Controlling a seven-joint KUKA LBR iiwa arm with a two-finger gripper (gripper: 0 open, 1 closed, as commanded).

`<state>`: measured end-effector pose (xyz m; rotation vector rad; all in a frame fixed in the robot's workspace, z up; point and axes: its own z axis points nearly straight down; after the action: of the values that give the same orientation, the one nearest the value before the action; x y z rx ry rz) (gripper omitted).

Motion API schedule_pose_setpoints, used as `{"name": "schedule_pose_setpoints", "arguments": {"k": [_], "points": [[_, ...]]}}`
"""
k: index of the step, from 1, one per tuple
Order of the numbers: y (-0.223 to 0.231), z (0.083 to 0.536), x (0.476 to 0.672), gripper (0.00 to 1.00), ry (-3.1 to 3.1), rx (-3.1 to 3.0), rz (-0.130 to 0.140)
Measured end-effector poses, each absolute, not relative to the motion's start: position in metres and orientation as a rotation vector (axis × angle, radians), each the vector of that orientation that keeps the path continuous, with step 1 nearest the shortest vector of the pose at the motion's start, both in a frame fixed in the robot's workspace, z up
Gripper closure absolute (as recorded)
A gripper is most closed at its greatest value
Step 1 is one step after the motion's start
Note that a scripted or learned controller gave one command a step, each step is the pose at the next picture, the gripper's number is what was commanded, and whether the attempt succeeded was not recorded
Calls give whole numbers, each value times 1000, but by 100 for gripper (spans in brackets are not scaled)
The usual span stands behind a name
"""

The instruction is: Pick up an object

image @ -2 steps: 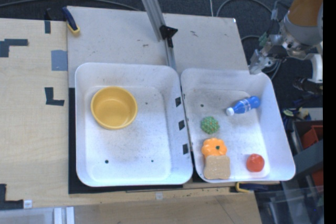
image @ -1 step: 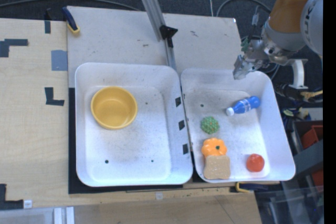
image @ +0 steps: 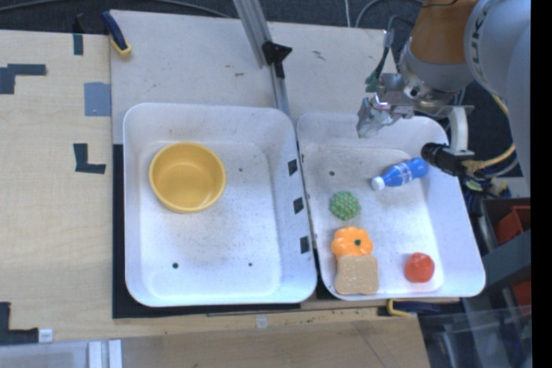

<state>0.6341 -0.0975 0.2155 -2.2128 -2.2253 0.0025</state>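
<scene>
- Nearest the camera, at the front of the right bin (image: 448, 211), a slice of bread (image: 356, 276) lies touching an orange pumpkin-like toy (image: 352, 242) just behind it.
- A red ball (image: 419, 267) sits apart, toward the front right corner.
- A green knobbly ball (image: 344, 205) rests near the bin's middle.
- Further back, a blue bottle (image: 400, 173) with a white cap lies on its side, tilted.
- In the left bin (image: 138, 185), a yellow bowl (image: 187, 177) stands upright toward the left side.
- At the right bin's far rim, the gripper (image: 373, 121) hangs above the bin, with nothing between its fingers; I cannot tell, at this blur, whether they are spread.
- The arm (image: 457, 21) is behind it.
</scene>
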Motion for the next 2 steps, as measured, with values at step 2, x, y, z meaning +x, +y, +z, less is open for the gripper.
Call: {"name": "schedule_pose_setpoints", "arguments": {"k": [2], "points": [[6,220,597,100,-2225,-2213,4]]}}
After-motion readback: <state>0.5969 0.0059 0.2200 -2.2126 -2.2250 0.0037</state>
